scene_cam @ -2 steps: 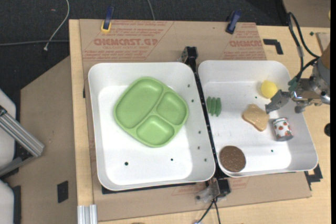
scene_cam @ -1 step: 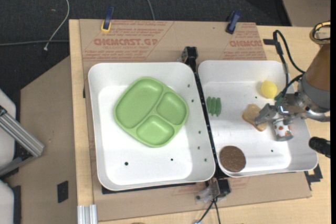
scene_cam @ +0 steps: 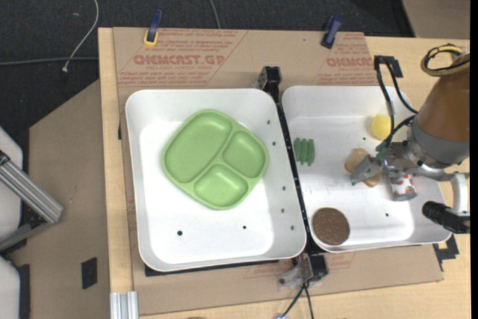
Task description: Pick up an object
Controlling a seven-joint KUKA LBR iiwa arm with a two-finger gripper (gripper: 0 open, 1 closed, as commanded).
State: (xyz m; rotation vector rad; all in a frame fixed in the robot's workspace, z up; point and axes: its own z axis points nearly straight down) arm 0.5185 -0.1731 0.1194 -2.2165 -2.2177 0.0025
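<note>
The right bin holds several small objects. A green ridged piece lies near its left wall. A yellow ball sits toward the back. A tan lump lies mid-bin, and a brown round disc rests by the front wall. A small red-and-white item lies under the wrist. My gripper is low in the right bin, right beside the tan lump, touching or nearly so. The orange-banded arm comes in from the right and hides part of the bin.
In the left bin lies a green divided plate. A black clamp sits where the bins meet at the back, and another sits at the front. A black cable runs over the right bin's back corner.
</note>
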